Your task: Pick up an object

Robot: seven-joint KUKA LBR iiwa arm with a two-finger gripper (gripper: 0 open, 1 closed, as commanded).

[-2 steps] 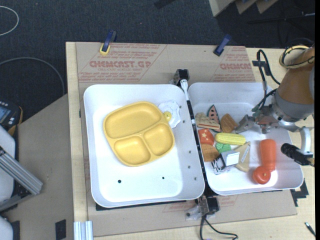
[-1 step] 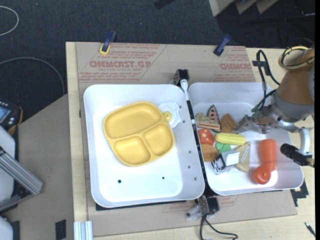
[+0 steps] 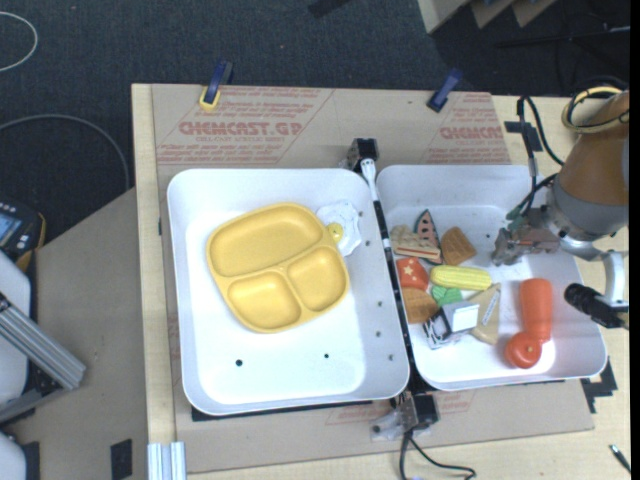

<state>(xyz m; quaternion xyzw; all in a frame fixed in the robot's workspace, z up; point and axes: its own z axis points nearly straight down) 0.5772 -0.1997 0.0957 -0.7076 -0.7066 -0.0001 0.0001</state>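
The tabletop (image 3: 300, 118) is a pale board with red printed lettering, bearing two shallow white bins side by side. The left bin (image 3: 200, 368) holds a smooth yellow divided plate (image 3: 275, 278) of three compartments, with a small fried-egg toy (image 3: 338, 224) touching its upper right rim. The right bin (image 3: 570, 363) holds a cluster of toy foods near its left wall, among them a yellow corn cob (image 3: 461, 279), and a glossy orange-red carrot (image 3: 530, 320) lying apart to the right. The grey arm (image 3: 592, 183), orange-banded, reaches in from the right. Its end effector (image 3: 515, 243) hangs low over the right bin's upper part, near the corn; whether it is open cannot be told.
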